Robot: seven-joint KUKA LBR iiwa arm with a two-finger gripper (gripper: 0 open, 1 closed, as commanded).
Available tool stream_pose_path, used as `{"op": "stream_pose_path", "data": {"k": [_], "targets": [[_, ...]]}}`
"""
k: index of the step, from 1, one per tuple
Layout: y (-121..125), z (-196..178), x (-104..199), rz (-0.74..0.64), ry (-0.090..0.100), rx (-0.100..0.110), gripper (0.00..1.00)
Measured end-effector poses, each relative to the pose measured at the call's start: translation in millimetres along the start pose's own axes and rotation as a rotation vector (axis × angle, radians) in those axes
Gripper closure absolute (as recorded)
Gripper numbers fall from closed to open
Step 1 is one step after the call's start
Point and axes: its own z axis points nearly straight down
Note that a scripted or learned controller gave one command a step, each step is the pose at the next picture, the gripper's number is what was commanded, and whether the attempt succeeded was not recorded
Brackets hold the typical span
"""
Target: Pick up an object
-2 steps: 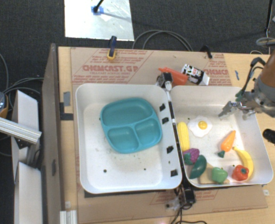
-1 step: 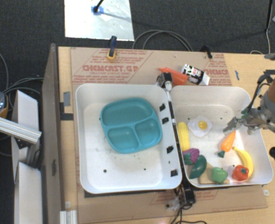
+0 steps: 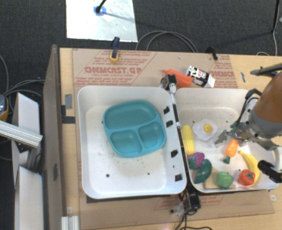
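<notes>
1 carrot (image 3: pixel 231 149) | long axis near-vertical, tip twd bottom | hand (image 3: pixel 232 137) at top end, grip state unclear

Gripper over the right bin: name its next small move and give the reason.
Probably a short straight descent onto the orange carrot. The gripper sits at the carrot's upper end, and the fried egg and banana lie apart from it, so the approach looks uncrowded. Whether the carrot is already gripped cannot be told.

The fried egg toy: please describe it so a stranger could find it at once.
Look in the right-hand white bin. The fried egg lies near its middle, just right of the corn cob. It alone is flat and white with a yellow centre.
</notes>
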Motion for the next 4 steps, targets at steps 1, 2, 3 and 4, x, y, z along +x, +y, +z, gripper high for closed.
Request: {"op": "stream_pose_path", "data": {"k": [1, 2, 3, 4], "targets": [[-18.3, -3.9, -17.1, 0.005, -0.002, -0.003, 0.00], [-27.3, 15.1, -7.5, 0.003, -0.001, -0.004, 0.00], [-25.6, 3.4, -8.1, 0.003, -0.003, -0.009, 1.00], [30.8, 14.2, 47.7, -0.006, 0.000, -0.009, 1.00]]}}
